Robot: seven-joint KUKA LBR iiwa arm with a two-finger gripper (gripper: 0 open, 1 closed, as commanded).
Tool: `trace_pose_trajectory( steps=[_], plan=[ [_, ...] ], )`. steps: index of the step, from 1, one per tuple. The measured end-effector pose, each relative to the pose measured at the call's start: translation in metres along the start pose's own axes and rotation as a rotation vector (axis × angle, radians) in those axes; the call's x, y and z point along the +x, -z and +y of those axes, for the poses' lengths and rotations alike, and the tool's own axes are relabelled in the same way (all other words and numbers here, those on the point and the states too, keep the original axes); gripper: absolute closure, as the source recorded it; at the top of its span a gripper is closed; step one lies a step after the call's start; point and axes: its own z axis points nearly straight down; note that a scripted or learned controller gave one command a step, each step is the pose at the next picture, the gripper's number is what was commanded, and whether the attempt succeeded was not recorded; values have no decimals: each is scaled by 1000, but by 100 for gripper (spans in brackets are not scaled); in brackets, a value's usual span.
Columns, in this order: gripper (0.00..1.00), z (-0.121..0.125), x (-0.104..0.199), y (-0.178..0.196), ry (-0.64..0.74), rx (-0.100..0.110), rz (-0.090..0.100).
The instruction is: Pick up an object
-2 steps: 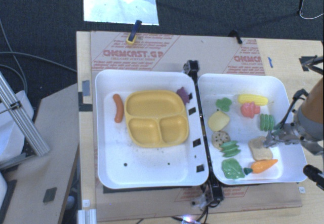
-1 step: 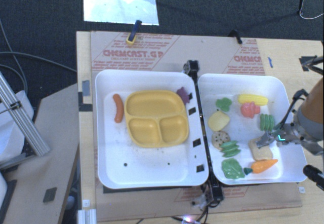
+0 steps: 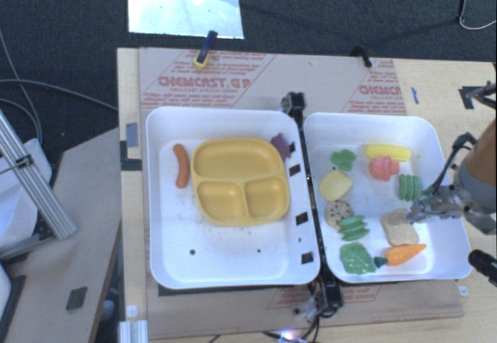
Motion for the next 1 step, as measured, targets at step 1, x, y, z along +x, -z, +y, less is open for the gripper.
trace_pose_trajectory(
  steps=[1],
  plan=[
    [0,0,0,0,0,0,0]
  ],
)
